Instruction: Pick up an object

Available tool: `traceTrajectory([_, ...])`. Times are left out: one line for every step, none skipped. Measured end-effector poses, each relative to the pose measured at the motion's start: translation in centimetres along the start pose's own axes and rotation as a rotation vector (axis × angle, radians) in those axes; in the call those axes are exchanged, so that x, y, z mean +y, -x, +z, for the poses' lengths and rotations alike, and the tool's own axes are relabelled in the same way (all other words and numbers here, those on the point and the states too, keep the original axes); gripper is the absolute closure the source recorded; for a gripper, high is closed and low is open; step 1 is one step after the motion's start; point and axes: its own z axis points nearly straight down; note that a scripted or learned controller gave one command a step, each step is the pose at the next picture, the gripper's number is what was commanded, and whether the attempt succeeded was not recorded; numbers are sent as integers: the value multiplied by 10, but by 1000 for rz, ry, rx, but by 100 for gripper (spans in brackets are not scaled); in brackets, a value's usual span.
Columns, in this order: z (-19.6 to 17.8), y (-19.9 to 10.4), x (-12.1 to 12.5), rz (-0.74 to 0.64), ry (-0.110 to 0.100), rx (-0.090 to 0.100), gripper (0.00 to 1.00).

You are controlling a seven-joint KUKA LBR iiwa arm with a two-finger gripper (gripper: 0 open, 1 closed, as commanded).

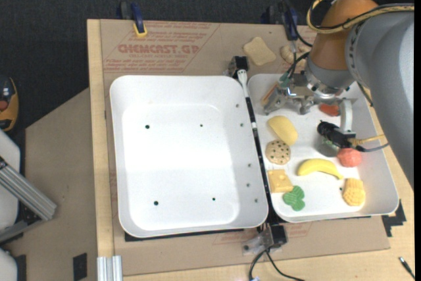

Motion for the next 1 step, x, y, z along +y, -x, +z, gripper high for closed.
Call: traceTrajectory([-1, 104, 11, 7, -6, -3, 0])
